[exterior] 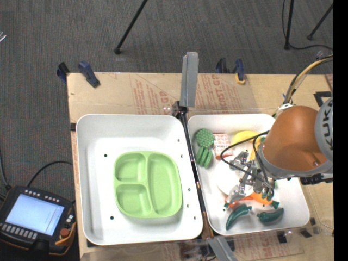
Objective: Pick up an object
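My gripper (pixel 251 188) hangs over the middle of the right bin (pixel 296 213), under the orange wrist band. Its metal fingers point down toward a cluster of small toys: an orange piece (pixel 246 201) and two dark green pieces (pixel 237 216) (pixel 270 216) near the bin's front. A green knobbly toy (pixel 204 145) lies at the bin's left side, with a small red-and-white packet (pixel 221 142) and a yellow object (pixel 244 138) behind. Nothing is visibly between the fingers.
The left bin (pixel 92 145) holds a light green divided plate (pixel 148 185). A grey post (pixel 189 80) stands behind the gap between the bins. Clamps sit along the bench's back edge. A teach pendant (pixel 35 216) lies at the lower left.
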Action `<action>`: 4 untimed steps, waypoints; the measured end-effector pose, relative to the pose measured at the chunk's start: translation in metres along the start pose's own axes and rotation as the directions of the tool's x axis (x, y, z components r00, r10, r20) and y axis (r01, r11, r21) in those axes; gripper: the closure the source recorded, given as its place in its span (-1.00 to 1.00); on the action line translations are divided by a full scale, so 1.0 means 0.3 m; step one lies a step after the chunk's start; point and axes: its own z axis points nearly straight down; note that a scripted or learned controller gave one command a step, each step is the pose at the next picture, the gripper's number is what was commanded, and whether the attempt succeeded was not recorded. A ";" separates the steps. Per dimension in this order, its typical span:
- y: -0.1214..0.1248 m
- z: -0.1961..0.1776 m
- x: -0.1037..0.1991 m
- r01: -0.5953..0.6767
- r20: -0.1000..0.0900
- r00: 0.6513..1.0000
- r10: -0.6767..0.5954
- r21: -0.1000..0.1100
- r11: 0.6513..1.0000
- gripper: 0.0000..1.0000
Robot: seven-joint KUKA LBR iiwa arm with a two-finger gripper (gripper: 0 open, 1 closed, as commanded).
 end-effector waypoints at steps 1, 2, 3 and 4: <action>-0.079 0.096 0.081 -0.016 -0.098 0.995 0.017 0.015 1.000 -1.00; 0.102 0.118 -0.156 -0.206 -0.091 0.974 0.208 0.033 0.978 -1.00; 0.170 0.135 -0.324 -0.199 -0.091 0.975 0.201 0.032 0.980 -1.00; -0.152 0.122 -0.239 -0.307 -0.087 0.947 0.310 0.045 0.951 -1.00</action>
